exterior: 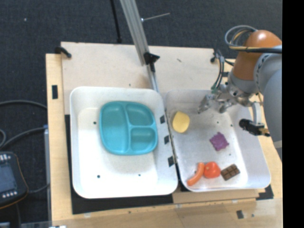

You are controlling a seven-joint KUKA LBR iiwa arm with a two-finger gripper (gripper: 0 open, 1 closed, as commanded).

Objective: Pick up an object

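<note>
Single fixed overhead cam, slanted down at the bench (118, 65).
Far enough out to frame both the left bin (85, 184) and the right bin (251, 167) whole, plus floor beyond the bench; arm (266, 75) enters right of the bench.

the grey arm (266, 75) comes in from the right, its orange band (251, 56) on top. its gripper (214, 104) points down and left, fingers spread apart.

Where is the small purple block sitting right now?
The small purple block lies in the right-hand white bin, about mid-bin, right of the yellow round object and above the brown chocolate-like piece.
</note>
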